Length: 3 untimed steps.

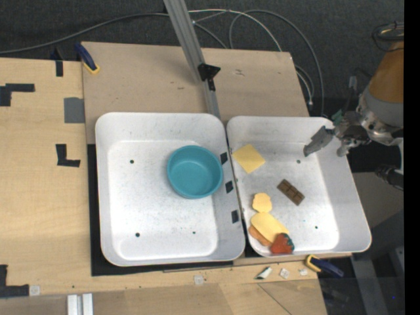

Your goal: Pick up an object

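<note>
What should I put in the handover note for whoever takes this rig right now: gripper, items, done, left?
Gripper: open, nothing between its fingers, at the right bin's upper right corner, over the rim.
Right bin: yellow square piece upper left; brown chocolate bar in the middle; round yellow piece below it; yellow wedge and red strawberry crowded near the bottom left corner.
Left bin: teal bowl.
Done: nothing picked.
Left: descend on one object, close, lift. The chocolate bar lies apart from the others and looks like the easiest target.

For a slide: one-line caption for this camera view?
Gripper open over the right bin rim; blue bowl in left bin.
</note>
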Tool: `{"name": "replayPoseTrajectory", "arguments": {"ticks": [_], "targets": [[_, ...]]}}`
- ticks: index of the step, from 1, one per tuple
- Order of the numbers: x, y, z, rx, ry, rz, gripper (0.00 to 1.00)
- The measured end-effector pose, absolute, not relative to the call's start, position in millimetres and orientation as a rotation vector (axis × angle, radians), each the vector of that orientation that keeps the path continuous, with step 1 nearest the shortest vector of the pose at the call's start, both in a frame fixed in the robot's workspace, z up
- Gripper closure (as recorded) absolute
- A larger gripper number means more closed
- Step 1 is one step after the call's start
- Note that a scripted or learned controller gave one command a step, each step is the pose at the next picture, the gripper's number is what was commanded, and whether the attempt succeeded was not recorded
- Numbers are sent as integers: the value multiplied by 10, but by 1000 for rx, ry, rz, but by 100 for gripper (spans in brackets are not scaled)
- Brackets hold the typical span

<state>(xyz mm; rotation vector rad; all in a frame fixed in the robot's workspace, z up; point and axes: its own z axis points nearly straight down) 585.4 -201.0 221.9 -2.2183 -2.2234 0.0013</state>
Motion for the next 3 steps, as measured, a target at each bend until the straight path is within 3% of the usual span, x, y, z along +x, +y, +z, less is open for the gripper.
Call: {"name": "replayPoseTrajectory", "arguments": {"ticks": [1, 3], "targets": [[5853, -2011, 2219, -2218, -2223, 2, 0], [5915, -2084, 1120, -2217, -2219, 7, 0]]}}
